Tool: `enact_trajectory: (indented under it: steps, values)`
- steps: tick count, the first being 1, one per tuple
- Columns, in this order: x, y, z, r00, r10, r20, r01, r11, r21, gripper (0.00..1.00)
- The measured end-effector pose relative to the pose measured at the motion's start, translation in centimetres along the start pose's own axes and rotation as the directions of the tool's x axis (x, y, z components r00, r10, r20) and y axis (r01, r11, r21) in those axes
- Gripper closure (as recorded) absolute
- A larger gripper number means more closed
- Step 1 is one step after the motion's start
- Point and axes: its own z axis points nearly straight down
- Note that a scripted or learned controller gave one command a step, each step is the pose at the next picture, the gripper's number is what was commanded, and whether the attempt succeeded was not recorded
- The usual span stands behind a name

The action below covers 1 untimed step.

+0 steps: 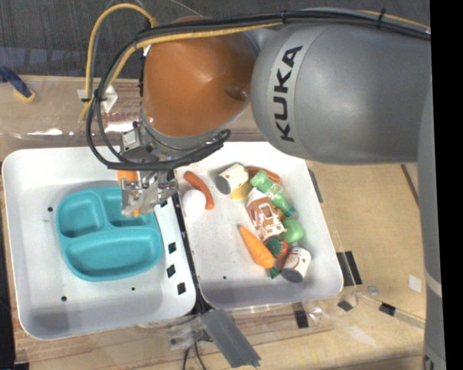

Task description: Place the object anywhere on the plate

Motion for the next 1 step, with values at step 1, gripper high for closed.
enact_trajectory:
  steps: [1]
  values:
    - [0.13, -0.05, -0.01, 1.0, 0.002, -0.001, -0.002, 1.0, 0.0, 0.0]
